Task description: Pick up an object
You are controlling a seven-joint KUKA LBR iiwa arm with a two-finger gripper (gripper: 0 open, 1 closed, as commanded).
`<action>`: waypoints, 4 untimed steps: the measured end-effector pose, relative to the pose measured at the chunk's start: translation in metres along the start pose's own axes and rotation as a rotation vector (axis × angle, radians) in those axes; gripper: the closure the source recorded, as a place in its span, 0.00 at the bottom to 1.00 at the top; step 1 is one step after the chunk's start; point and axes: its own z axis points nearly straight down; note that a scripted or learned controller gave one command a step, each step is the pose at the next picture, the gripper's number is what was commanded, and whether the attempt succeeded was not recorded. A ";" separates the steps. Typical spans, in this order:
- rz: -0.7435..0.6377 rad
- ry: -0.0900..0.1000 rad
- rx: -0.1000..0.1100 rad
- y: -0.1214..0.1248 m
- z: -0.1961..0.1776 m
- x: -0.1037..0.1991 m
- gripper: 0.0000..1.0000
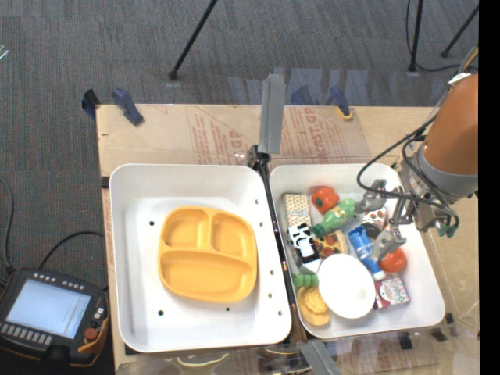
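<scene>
A: What is seen across the bench (195, 135), from the largest thing down?

B: Two white bins are set side by side. The left bin (133, 194) is occupied by a yellow divided plate (208, 253). The right bin (426, 287) is crowded with small objects, and the grey arm (457, 143) with its orange band is seen reaching in over that bin's far right part.

A: And the gripper?

B: The gripper (384, 223) is shown low among the clutter, its fingers spread. Nothing is seen pinched between them; contact with the objects beneath cannot be judged.

A: What lies around it?

B: A blue bottle (361, 244) is placed just beside the fingers, with a red tomato-like piece (393, 260) near it. A white bowl (346, 285) is seen at the near side, a green bottle (334, 218) and a red pepper (324, 198) toward the far side, and a yellow waffle-like piece (313, 304) at the near left corner.
</scene>
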 end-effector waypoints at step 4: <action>-0.071 -0.009 0.002 -0.014 0.141 -0.072 0.00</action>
